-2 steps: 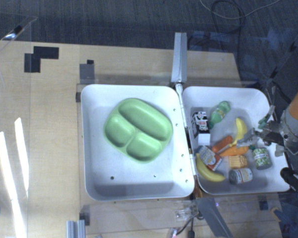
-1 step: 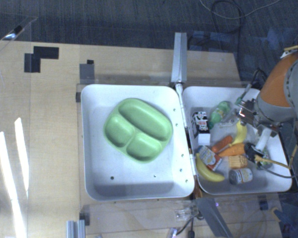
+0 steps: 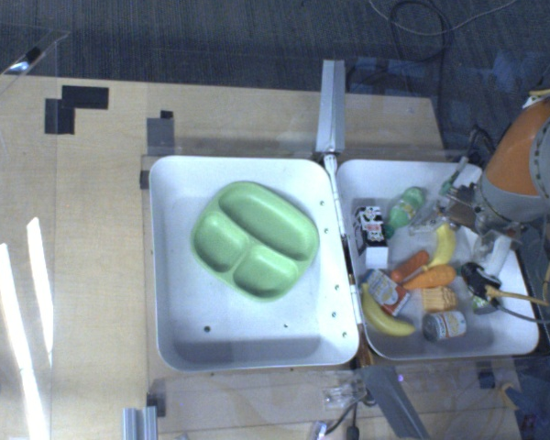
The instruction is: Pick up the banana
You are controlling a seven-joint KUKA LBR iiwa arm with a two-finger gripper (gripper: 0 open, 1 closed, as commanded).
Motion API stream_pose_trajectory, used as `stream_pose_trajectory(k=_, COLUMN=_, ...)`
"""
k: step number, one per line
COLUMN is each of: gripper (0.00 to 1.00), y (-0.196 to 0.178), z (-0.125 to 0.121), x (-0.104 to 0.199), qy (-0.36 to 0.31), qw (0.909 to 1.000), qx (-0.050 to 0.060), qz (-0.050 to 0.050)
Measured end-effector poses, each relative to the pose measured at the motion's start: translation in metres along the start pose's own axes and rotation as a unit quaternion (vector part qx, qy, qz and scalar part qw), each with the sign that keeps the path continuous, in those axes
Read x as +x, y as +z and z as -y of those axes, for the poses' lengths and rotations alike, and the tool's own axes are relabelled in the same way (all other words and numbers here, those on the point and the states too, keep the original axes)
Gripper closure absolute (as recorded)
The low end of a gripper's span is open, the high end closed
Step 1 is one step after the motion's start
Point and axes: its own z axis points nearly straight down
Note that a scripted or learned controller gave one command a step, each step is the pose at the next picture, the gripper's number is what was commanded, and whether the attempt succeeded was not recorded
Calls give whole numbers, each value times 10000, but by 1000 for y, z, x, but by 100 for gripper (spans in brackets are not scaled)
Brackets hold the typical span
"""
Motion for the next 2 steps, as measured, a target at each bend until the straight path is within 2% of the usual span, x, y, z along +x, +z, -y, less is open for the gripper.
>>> stream_pose_trajectory(k=1, gripper=100, y=-13, z=-3, x=2, qy=-40, qw=10000, qx=-52, qz=6)
stream_pose_trajectory(k=2, gripper=100, y=-100, z=-35, x=29, qy=445, qw=9990, qx=-29, qz=33)
